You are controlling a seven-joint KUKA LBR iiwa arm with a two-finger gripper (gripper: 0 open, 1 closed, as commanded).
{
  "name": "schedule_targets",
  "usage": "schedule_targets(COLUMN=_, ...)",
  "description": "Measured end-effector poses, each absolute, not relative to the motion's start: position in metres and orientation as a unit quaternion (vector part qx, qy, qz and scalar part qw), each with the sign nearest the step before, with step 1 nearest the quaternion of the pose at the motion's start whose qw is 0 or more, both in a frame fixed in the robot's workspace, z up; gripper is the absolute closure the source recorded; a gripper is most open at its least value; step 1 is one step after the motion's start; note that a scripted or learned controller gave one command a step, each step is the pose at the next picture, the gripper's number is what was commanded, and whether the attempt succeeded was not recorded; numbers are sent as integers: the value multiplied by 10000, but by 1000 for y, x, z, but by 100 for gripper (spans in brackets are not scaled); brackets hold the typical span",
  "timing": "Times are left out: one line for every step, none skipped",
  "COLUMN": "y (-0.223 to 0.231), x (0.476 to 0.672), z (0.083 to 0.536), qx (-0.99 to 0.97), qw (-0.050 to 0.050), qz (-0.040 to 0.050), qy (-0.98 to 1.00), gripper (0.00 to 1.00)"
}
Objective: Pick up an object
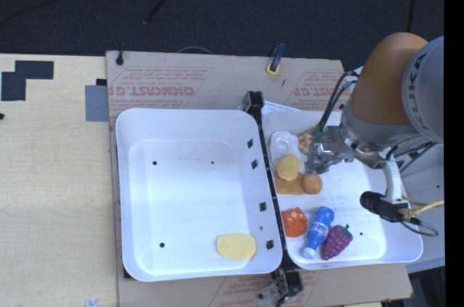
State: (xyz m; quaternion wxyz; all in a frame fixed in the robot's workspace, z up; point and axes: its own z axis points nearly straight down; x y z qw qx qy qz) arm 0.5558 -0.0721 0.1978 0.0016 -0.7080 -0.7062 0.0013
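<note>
the tool (316,166) hangs low in the right white plastic bin (406,247), at its far-left part, and the small round tan ball-shaped toy (312,183) lies just beside it on the near side, almost under its tip. that is the relation the coming move turns on, in my judgement: the nearest thing sits a touch toward the camera from the tool, so a short drop would meet it. i cannot tell how the tool stands.

the yellow ridged round toy (288,168) lies just left of the tool, touching a flat orange-brown slab (288,187) beneath it. nearer the camera lie a red tomato-like toy (294,221), a blue and white plastic bottle (317,229) slanting toward the near-left, and a purple bunch of toy grapes (336,241). a pale yellow flat oval piece (235,246) rests in the left white plastic bin (138,153), well apart.
</note>
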Motion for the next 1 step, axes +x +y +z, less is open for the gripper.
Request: schedule_targets(y=-133, x=488, z=143, qx=-7097, qw=40, qz=33, qy=-7045, gripper=100)
